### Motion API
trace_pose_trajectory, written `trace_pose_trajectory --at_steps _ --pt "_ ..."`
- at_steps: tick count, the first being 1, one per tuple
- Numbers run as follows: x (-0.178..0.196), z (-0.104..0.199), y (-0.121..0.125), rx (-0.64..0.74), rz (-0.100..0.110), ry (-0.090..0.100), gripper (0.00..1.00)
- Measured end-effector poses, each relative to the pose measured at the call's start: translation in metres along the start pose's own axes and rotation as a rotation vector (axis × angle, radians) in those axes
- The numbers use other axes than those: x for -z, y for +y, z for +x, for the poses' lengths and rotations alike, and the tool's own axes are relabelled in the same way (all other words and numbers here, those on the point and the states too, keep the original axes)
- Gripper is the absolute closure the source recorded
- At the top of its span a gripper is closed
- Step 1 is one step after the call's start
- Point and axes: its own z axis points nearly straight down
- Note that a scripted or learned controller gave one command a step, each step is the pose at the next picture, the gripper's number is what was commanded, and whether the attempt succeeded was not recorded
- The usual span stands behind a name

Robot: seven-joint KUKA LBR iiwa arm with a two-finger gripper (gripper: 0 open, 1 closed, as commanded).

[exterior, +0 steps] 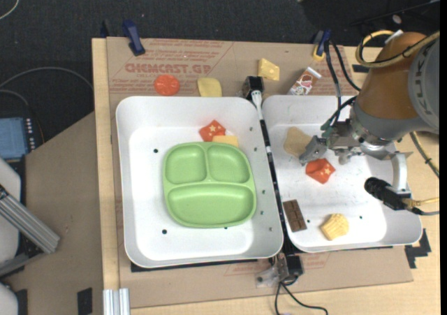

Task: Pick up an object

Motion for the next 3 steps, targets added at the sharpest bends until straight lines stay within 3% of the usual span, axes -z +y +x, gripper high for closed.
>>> trace_pose_trajectory --at_steps 1,2,3 --pt "-0.057 -0.015 0.005 -0.006 -0.008 -0.004 0.00" --pt "-0.043 -0.015 0.007 -0.006 -0.017 -0.006 1.00" --pt "-0.043 -0.015 0.006 -0.006 -0.016 -0.006 0.00"
